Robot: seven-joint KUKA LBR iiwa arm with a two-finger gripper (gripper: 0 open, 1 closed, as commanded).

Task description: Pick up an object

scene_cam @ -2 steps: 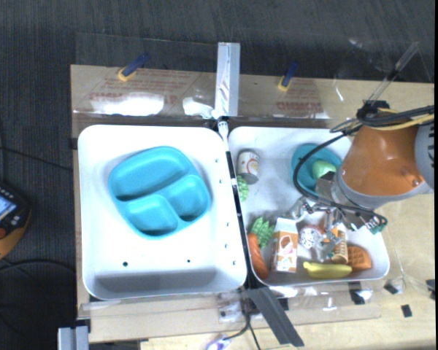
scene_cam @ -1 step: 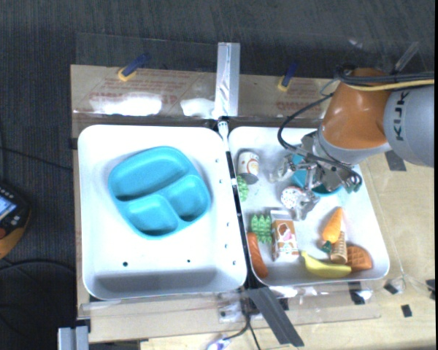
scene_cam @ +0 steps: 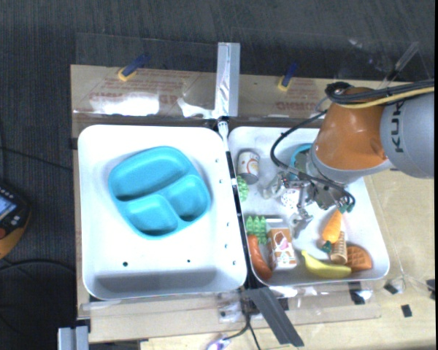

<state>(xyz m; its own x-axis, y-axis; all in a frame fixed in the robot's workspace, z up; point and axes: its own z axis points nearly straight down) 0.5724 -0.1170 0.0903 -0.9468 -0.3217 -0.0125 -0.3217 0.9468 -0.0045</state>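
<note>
My gripper (scene_cam: pixel 301 211) hangs low over the middle of the right bin (scene_cam: pixel 376 228), below the orange wrist band (scene_cam: pixel 350 137). Around it lie several toy foods. A small carton (scene_cam: pixel 281 248) lies just below-left of it, and an orange carrot (scene_cam: pixel 332 228) just to its right. A banana (scene_cam: pixel 325 266) and a waffle cone (scene_cam: pixel 341 252) lie near the bin's front edge. A small can (scene_cam: pixel 247 165) stands at the bin's back left. A green piece (scene_cam: pixel 255 223) and a red sausage (scene_cam: pixel 258 257) lie along the left wall. Nothing is visibly held.
The left bin (scene_cam: pixel 95 261) holds a blue divided tray (scene_cam: pixel 159 188). A blue object (scene_cam: pixel 301 154) is partly hidden under the wrist. Cables loop from the arm over the right bin's back. A reddish-brown item (scene_cam: pixel 359 257) sits in the front right corner.
</note>
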